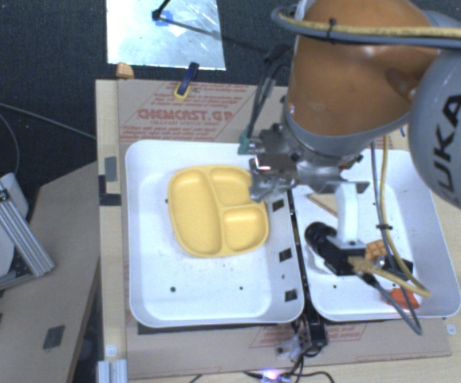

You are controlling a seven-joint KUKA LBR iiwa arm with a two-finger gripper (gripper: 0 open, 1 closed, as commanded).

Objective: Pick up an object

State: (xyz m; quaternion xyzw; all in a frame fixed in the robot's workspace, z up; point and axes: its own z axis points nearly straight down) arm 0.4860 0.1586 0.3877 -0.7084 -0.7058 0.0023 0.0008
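A yellow divided plate (214, 211) with three compartments lies flat in the left white bin (147, 238), towards its upper middle. My gripper (264, 179) hangs low at the plate's upper right rim, just left of the divider between the bins, and seems to touch or overlap that rim. The large grey and orange arm covers much of the right bin (440, 246). A small orange and grey object (404, 298) lies near the right bin's front edge. A thin wooden stick (320, 205) pokes out beneath the wrist.
Both bins rest on a cardboard sheet (183, 114). A blue and yellow clip (187, 80) lies on the cardboard behind the left bin, and a shiny foil sheet (165, 18) lies beyond it. An aluminium frame (7, 222) stands at the left.
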